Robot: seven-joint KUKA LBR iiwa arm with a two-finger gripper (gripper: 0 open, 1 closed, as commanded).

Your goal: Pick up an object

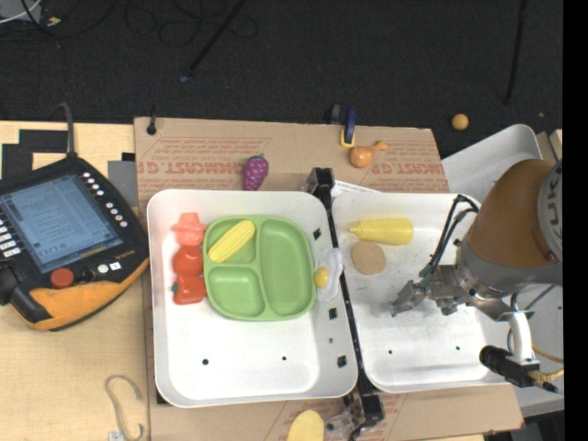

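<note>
yellow bottle point(382, 231) lies flat, long axis left-right, right bin point(413, 356).

Upside-down red print on cardboard point(294, 159), illegible.

My arm point(528, 223) is a thick, rounded body, its broad orange band dull brownish under this light, with pale grey casing showing at the outer side and a grey collar beneath. A thin black cable point(447, 228) loops off my wrist. My gripper point(411, 299) is dark grey metal, angular and bracketed. Below it sits a white fitting with a black cylindrical part point(507, 361).
</note>
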